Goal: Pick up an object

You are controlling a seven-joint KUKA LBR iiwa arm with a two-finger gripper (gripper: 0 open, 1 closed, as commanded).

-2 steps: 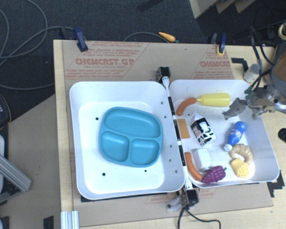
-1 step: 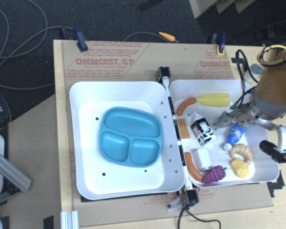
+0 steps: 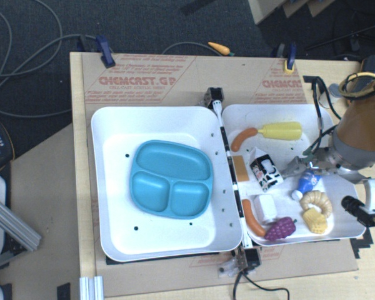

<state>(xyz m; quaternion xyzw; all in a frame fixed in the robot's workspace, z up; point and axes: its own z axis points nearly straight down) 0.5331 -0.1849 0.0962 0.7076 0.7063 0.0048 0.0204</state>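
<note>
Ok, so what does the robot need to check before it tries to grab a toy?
1. Toys are in the right bin to pick from: ok.
2. Hand is over the right bin: ok.
3. Hand open and ready: cannot tell, it's blurred and partly hidden by the arm.
4. Nothing already held: cannot tell.
5. A toy with room around it: ok, the yellow corn lies with space around it.
6. Blue divided plate out of the way in the left bin: ok.

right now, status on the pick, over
Gripper low in right bin, nothing seen held. Blue bottle beside it. Croissant and black-and-white toy crowd close.
</note>
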